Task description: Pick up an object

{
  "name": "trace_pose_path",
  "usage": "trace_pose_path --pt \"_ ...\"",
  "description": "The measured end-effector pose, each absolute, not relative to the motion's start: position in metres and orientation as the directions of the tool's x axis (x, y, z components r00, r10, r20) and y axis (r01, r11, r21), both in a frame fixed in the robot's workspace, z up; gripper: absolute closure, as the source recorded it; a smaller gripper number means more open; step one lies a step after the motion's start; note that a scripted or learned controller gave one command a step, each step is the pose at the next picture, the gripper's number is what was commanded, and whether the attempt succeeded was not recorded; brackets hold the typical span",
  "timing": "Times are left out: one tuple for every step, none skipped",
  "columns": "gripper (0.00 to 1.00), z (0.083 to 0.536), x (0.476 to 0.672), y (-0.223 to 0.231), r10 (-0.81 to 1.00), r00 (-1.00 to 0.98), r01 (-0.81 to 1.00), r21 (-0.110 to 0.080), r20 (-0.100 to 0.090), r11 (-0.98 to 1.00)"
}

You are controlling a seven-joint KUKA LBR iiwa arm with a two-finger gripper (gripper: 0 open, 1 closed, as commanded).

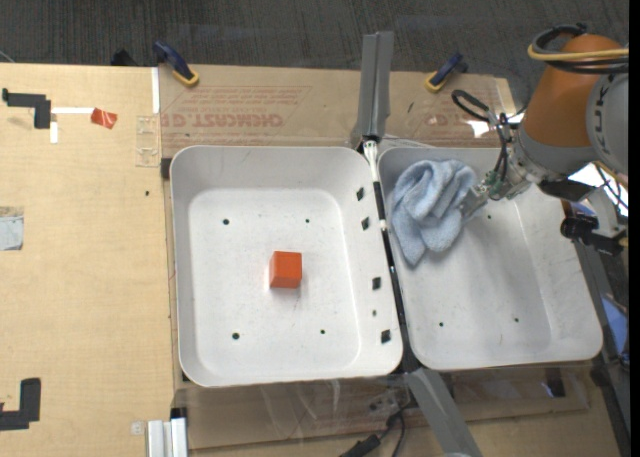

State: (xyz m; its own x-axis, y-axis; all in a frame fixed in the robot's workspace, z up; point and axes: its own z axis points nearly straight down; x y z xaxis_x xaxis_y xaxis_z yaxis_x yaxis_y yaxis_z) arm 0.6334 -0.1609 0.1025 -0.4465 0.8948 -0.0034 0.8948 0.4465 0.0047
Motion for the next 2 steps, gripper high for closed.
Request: trace_pose_path --pt "1.0 0.175 0.618 -0.196 0.899 -0.439 0.899 0.001 -0.002 0.439" --pt "1.0 0.201 0.659 -0.189 0.93 -0.369 0.93 0.0 -0.002 0.369"
